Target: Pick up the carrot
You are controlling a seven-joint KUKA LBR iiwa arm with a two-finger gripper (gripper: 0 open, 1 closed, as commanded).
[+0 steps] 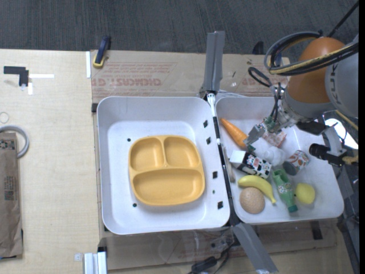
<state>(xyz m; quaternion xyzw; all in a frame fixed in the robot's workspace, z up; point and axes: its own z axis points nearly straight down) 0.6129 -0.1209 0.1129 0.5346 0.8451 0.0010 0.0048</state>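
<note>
Right white bin: carrot lies just left of the hand, grip state unclear.

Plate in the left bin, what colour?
Yellow-orange, three compartments. The plate shows best in the camera view, in the left bin.

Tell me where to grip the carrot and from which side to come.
Grip the carrot across its thicker middle, coming from above. It lies flat and slanted near the right bin's upper left corner, its narrow end toward the divider. The gripper hangs just to its right.
</note>
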